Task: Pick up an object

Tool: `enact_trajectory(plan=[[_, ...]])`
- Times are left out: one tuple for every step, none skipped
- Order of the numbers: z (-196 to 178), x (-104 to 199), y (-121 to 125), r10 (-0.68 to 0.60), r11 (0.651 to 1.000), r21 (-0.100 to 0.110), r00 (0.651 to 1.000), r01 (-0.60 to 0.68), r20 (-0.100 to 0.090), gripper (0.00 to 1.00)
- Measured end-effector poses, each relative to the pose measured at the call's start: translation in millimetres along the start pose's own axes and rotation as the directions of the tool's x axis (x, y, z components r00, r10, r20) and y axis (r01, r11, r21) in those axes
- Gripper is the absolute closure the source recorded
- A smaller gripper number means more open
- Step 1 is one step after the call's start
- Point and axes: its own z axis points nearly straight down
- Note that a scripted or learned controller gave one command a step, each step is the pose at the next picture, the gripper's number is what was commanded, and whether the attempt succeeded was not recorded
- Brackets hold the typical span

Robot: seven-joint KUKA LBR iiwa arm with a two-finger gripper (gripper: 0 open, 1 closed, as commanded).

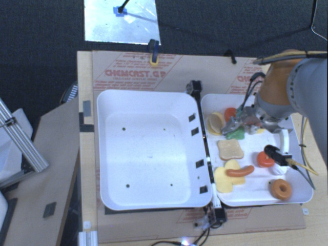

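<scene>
Here the gripper (240, 124) sits low in the right bin (302, 188), near its far edge, right over a green piece (236, 134); whether its fingers are open, closed or gripping that piece cannot be told. A yellow slice (215, 122) lies just beside it toward the left bin (148, 152). Toward the near edge lie a toast slice (230, 149), a sausage (239, 171) resting on a yellow cheese piece (223, 178), and a donut (280, 189) in the near right corner.
</scene>
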Motion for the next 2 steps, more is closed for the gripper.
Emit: enact_trajectory(plan=[[-5.4, 33.1, -39.2, -0.002, 1.000, -0.006, 1.000, 0.002, 0.000, 0.00], [-7.4, 40.3, 19.7, -0.007, 1.000, -0.015, 1.000, 0.007, 0.002, 0.00]])
